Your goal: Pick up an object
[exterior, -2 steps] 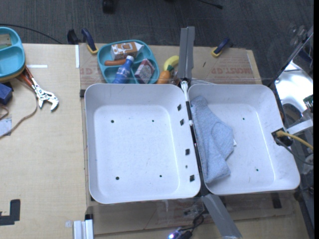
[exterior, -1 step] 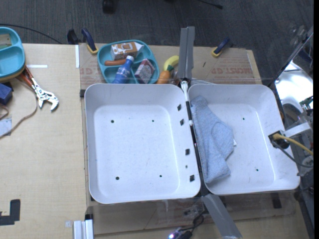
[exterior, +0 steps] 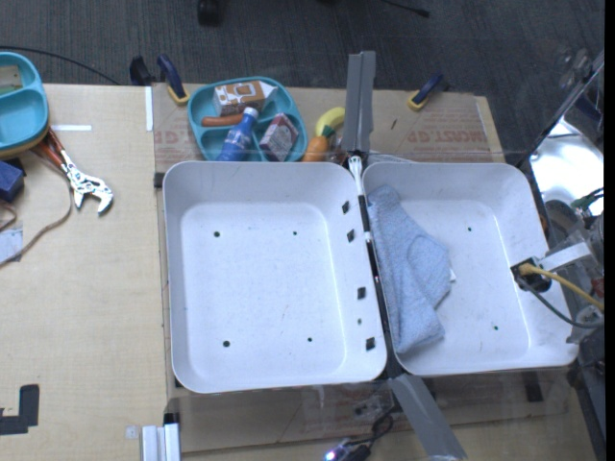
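Note:
A grey-blue cloth [exterior: 408, 267] lies crumpled in the right bin [exterior: 480, 200], stretched along that bin's left wall from the back to near the front. The left bin [exterior: 259, 257] has a bare white floor. My gripper [exterior: 577, 257] sits at the far right edge of the view, over the right bin's right rim and well apart from the cloth. Most of it is cut off by the frame's edge.
Behind the left bin stands a teal tray [exterior: 207, 123] with a blue bottle [exterior: 235, 134] and small packets. A banana [exterior: 330, 121] and clamps lie near the bins' back edge. A wrench [exterior: 85, 185] and another teal dish [exterior: 19, 99] lie on the bench at left.

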Tool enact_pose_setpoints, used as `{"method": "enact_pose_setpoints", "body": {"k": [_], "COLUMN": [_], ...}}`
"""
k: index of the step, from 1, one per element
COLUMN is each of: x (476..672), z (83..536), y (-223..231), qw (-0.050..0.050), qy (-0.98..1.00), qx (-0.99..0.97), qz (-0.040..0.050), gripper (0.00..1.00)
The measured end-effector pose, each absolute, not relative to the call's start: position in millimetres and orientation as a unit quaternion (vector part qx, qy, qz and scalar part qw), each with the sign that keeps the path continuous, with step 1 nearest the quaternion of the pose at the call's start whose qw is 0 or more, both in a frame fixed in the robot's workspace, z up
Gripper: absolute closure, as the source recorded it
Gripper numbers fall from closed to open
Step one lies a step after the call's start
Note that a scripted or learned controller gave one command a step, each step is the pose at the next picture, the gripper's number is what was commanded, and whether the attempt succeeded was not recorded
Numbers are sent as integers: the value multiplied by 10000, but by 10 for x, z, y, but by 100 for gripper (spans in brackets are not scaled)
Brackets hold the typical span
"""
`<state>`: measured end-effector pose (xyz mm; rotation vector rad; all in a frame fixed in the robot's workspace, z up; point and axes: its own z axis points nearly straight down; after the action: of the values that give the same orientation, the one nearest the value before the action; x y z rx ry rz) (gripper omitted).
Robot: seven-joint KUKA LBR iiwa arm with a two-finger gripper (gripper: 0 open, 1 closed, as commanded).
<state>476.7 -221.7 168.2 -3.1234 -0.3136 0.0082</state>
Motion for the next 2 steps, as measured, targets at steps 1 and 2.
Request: {"method": "enact_pose_setpoints", "body": {"k": [1, 2], "x": [4766, 4768], "z": [1600, 1623], "y": [-2215, -2218], "qw": [13, 10], "qy": [-999, -1009], "qx": [-9950, -9949], "qz": [27, 24], "gripper": [0, 0]}}
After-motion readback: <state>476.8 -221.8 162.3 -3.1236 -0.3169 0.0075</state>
